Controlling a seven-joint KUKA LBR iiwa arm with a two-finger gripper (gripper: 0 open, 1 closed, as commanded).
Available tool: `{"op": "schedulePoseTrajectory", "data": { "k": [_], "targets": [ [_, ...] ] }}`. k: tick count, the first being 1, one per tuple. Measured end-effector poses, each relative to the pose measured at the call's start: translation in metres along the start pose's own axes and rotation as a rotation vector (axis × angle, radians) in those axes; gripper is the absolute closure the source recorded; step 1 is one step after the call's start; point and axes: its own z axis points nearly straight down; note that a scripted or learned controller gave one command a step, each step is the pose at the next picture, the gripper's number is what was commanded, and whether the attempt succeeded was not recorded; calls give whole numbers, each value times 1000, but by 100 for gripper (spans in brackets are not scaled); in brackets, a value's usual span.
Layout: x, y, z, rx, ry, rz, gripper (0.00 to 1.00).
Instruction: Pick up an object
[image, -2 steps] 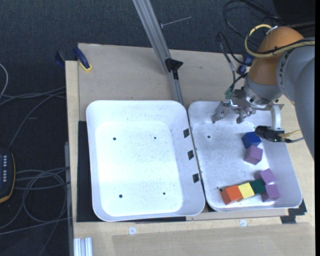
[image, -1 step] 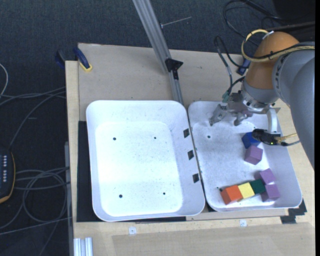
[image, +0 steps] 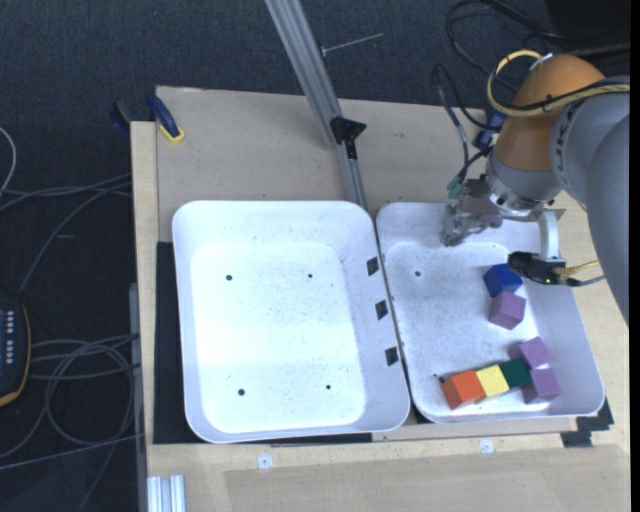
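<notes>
Currently you are looking down at a slant on a surface (image: 250, 150) carrying two shallow white bins side by side. The left bin (image: 200, 300) is lying next to the right bin (image: 430, 400), which is holding all the candidate objects. The grey arm (image: 590, 150) is reaching in from the right, and its claw (image: 462, 232) is hanging over the far left corner of the right bin, close to the rim. You cannot tell how far the claw is open, because it is appearing as a small dark blur, and nothing is visibly sitting in it. A blue block (image: 500, 278) is lying near the claw, toward the bin's middle, with a purple block (image: 507, 309) just beside it on the nearer side. Further toward you, a rainbow bar (image: 487, 383) of orange, yellow and green segments is resting along the near wall, touching a pair of purple blocks (image: 538, 368) at its right end. The main risk, as a judgement, is that the claw is sitting apart from every object, so closing where it is would likely be catching nothing. Descending in that corner could also be striking the bin's wall. If you are aiming for the blue block, its purple neighbour may be getting nudged or pinched along with it.
</notes>
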Motion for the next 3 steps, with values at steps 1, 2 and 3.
{"op": "schedulePoseTrajectory", "data": {
  "k": [1,2,3],
  "targets": [
    [2,0,-44,-4,0,0,100],
    [-2,1,-110,-8,-2,1,100],
    [-2,2,-165,-8,-2,0,100]
  ]
}}
